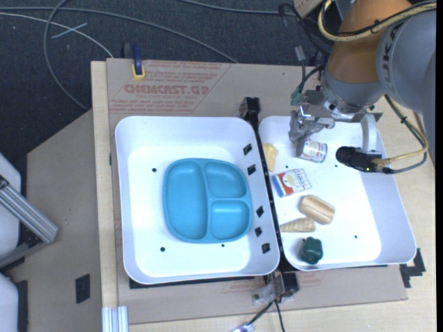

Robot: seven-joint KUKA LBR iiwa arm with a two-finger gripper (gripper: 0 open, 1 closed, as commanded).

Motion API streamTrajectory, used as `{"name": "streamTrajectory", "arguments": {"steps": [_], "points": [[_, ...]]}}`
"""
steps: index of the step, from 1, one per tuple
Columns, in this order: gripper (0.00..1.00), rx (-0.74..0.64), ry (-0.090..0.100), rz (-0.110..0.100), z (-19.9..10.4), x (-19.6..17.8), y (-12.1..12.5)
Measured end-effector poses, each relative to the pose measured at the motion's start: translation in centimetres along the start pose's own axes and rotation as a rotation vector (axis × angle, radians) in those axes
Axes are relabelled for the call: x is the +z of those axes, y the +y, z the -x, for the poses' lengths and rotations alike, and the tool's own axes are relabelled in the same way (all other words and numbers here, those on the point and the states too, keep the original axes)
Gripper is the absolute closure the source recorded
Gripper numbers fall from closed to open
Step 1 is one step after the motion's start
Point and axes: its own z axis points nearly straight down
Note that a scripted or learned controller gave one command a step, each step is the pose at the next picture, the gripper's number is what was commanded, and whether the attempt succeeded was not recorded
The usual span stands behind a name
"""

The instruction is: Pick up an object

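We see the gripper (304, 135) at the far end of the right bin (387, 206), hanging from the grey arm (387, 40) that comes in from the right. Its 2 fingers (296, 133) point down and stand a little apart. Nothing is between them, so the gripper holds no object. A small can (315, 151) lies on its side just beside the fingertips, to their right and a little nearer to us. We cannot tell if the fingers touch it.

In the right bin we count 6 objects. A yellow piece (270, 155) lies near the wall between the 2 bins. A small box (291, 182) with red, white and blue print lies near the middle, below the can. Below the box there is a tan roll (317, 208), and just beside it a pale cone (297, 225). A dark green pepper (311, 250) sits near the front edge of this bin, below the cone.

A black part (356, 158) with a yellow cable (405, 159) hangs over the right bin, to the right of the can.

The left bin (138, 185) holds 1 blue plate (207, 200) with 3 compartments, lying flat in the middle. A row of black clips (257, 192) runs along the wall between the bins. Both bins rest on a board (173, 81) with red print.
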Motion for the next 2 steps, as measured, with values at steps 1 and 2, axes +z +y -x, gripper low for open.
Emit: {"name": "streamTrajectory", "arguments": {"steps": [1, 2], "points": [[1.00, 0.000, 0.000, 0.000, -4.7, -0.7, -1.0], [1.00, 0.002, -0.001, 0.001, -9.8, 0.0, -0.7]]}}
